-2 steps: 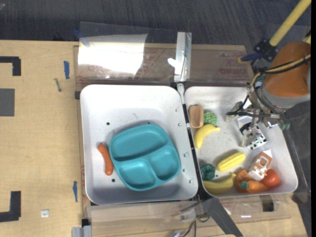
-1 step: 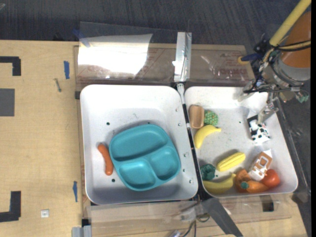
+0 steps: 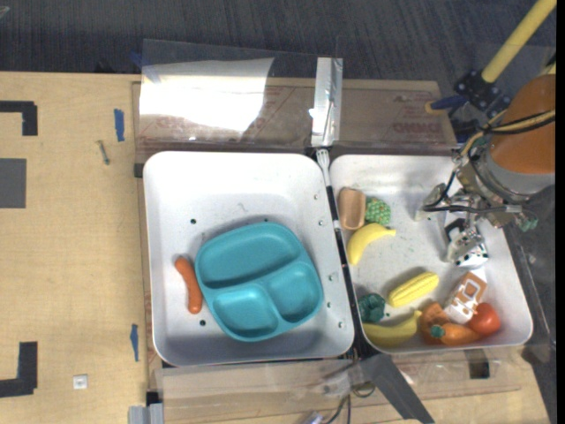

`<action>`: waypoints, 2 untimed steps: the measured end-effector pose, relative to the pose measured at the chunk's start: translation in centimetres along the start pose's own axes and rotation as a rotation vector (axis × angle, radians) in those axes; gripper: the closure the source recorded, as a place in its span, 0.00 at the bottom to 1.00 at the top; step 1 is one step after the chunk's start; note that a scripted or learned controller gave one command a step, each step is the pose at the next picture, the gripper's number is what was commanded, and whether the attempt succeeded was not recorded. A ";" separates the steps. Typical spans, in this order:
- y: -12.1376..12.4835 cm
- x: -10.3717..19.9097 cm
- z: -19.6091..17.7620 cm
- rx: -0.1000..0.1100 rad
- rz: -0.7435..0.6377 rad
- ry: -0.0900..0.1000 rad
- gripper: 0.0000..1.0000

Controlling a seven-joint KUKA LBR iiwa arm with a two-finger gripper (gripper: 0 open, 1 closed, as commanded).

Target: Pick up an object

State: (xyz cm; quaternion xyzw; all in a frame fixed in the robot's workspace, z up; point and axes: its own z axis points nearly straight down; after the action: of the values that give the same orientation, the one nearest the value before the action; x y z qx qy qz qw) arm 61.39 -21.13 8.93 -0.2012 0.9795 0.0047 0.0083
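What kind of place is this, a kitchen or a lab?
Most likely a robotics lab bench, not a kitchen: two white bins sit side by side, toy food such as a banana and a blue tray lie in them, and the arm reaches in.

two bins (image 3: 168, 184), one teal plate (image 3: 256, 276), two bananas (image 3: 367, 239).

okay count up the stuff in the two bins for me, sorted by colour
Yellow: 3, two bananas and a corn cob
Orange or red: 3
Green: 2
Teal: 1, the divided plate
Tan: 1
White: 1
Total: 11
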 end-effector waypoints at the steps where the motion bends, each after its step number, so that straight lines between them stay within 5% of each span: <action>1: -3.2 -5.0 -10.6 0.015 -0.121 0.003 0.00; 2: -0.9 1.1 -3.0 0.024 0.093 -0.008 0.00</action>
State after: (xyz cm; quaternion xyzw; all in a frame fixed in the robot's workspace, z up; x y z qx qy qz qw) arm 60.71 -22.36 11.90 -0.1555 0.9877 -0.0060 0.0145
